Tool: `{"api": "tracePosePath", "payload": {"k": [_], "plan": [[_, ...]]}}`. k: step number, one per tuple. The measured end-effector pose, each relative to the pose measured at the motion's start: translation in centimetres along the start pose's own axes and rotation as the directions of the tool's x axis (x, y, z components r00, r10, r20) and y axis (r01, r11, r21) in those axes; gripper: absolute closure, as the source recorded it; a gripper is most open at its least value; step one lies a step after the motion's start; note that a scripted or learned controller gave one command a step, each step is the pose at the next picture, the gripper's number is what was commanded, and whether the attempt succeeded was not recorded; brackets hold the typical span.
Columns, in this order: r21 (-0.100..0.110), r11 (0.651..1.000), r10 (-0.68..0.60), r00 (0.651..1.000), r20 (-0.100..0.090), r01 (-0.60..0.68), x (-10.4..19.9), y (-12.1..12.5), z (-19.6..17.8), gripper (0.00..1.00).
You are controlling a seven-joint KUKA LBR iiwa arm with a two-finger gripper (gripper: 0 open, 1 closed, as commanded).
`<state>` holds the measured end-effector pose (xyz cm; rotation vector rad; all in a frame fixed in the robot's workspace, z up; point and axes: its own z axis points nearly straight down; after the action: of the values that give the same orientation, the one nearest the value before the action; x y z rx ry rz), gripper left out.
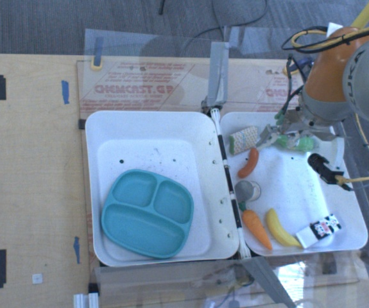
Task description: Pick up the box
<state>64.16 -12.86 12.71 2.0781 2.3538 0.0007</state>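
The claw point(275, 134) is hanging over the right bin's point(296, 185) far end — open or closed, I cannot tell. The box point(319, 228), white with black patches, is lying in that bin's near right corner, just beside the banana point(280, 229) — its print is too small to read. The clear sheet point(136, 85) behind the bins is showing red "CHEMCAST" lettering.

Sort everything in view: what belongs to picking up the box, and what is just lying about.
Job: box; tool.
Lying about: teal plate; banana; carrot; grey cup.
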Motion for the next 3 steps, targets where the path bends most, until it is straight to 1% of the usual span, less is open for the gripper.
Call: {"api": "tracePosePath", "payload": {"k": [1, 2, 3], "plan": [[0.017, 0.989, 0.149, 0.989, 0.006, -0.149, 2.09, 2.62, 2.95, 0.0], [0.019, 0.987, 0.158, 0.987, 0.005, -0.158, 1.95, 2.61, 3.18, 0.0], [0.025, 0.973, 0.227, 0.974, 0.006, -0.227, 2.06, 2.4, 3.41, 0.0]]}}
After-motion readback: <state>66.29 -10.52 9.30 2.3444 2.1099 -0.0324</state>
